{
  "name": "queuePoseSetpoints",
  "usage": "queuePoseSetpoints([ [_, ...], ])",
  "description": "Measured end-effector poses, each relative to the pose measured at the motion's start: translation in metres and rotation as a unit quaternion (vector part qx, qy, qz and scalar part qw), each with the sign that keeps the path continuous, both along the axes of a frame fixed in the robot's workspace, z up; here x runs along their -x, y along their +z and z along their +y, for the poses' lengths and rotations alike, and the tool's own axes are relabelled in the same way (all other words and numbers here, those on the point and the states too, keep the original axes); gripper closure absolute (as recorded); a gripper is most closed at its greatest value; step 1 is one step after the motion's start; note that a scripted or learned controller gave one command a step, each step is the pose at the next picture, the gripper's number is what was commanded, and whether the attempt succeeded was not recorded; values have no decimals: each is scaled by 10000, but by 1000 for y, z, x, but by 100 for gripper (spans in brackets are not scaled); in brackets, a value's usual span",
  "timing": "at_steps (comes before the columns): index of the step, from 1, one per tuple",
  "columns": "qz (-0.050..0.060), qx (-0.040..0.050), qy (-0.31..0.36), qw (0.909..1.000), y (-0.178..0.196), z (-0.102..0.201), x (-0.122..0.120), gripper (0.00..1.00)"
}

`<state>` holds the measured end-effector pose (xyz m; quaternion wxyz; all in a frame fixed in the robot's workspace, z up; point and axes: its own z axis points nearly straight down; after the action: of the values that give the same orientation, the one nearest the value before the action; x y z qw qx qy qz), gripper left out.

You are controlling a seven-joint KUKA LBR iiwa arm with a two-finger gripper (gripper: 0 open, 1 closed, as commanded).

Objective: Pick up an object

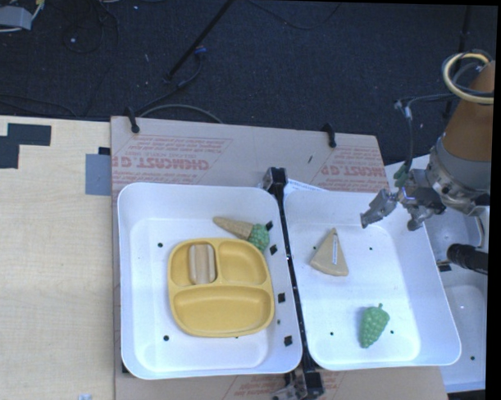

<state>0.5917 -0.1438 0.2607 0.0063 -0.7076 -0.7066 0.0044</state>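
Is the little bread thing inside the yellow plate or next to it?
Inside. The small bread piece lies in the upper-left compartment of the yellow divided plate, which sits in the left bin.

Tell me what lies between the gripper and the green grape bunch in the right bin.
In the camera view, bare white bin floor separates the gripper from the green grape bunch; the tan wedge sits off to the left.

One fixed camera above the bench, looking down at a slant.

It faces the far edge of the bench, where dark floor and cables fill the top of the view. The left bin [134,232] and right bin [428,275] sit side by side at mid-distance, both fully in frame, and the arm [466,137] enters from the right edge.
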Motion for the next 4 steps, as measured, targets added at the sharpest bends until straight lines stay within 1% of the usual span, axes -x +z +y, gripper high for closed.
queuePoseSetpoints([
  [1,-58,9,9,10000,7,0,-2,0],
  [2,-42,7,5,10000,-39,-4,4,0],
  [3,-28,0,7,10000,-103,1,7,0],
  [4,-40,3,4,10000,-146,4,7,0],
])
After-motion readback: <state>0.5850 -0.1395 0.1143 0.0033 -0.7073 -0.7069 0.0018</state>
